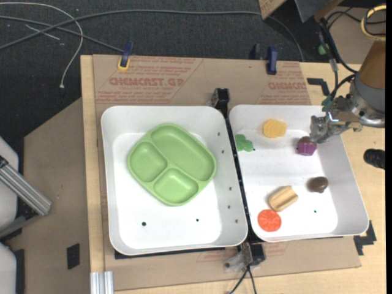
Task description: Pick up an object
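Dark carpet with loose cables surrounds your counter [98, 103], which carries two shallow white bins side by side on a printed cardboard sheet.

Nearest you in the right bin [343, 219] lie an orange-red round piece [269, 220] and, just beyond it, a tan cylinder like a bread roll [282, 198]. A small dark brown lump [317, 184] sits a little farther in, toward the arm's side. The left bin [116, 182] holds a green three-compartment plate [172, 163]. Farther back in the right bin you have a small green piece [244, 143] by the dividing wall and a yellow ridged piece [275, 128].

The purple object [306, 146] rests on the bin floor, and your pincer [320, 133] sits just above and beside it at the far right. You cannot tell from this angle how wide it stands, and nothing is visibly held.

So judge the pick as not yet made: every object appears to lie in its bin, and the grasp and lift remain.
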